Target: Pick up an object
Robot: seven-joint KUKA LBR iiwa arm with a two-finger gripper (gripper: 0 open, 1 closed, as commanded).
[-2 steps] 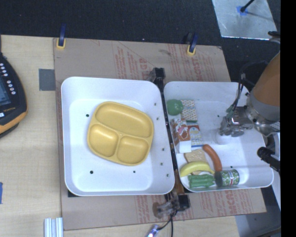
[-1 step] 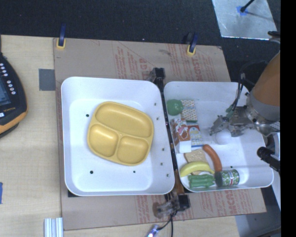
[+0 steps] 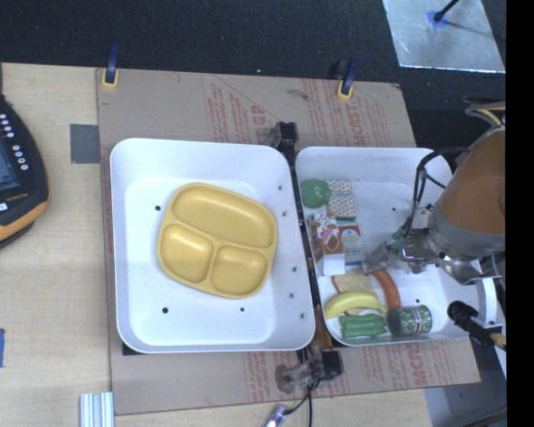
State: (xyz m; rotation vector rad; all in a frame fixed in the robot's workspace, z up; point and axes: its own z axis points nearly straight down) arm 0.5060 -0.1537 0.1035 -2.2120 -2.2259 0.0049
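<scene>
At the near edge of the worktop (image 3: 44,327), a small dark clamp fitting (image 3: 307,372) sits blurred below the seam between the 2 bins, too indistinct to name. Just above it, along the near wall of the right-hand shallow white bin (image 3: 400,160), lie a green bean-pod toy (image 3: 364,326), a curved yellow banana toy (image 3: 351,302) touching it from behind, and a dark green-labelled can (image 3: 410,320) on its side, just right of both. An orange-red sausage toy (image 3: 387,285) leans diagonally between the banana and the can, with a tan bread-slice toy (image 3: 349,282) beside it.

The hand (image 3: 380,258) is a small dark-and-silver shape pointing left into that bin, low over the objects, right next to the upper end of the sausage. Its tip is perhaps touching the sausage, but how far its fingers are apart cannot be told, and nothing shows gripped. Behind it the grey arm (image 3: 458,234) with its orange band (image 3: 479,185) is cut off at the right, and cables partly hide the wrist.

Left of the hand lie 2 printed cartons (image 3: 336,235), with a green round ball (image 3: 316,193) farther back.

The left-hand white bin (image 3: 133,176) holds a yellow 3-compartment plastic tray (image 3: 217,239). An orange-rimmed black control pendant (image 3: 4,176) is cut off at the far left.
</scene>
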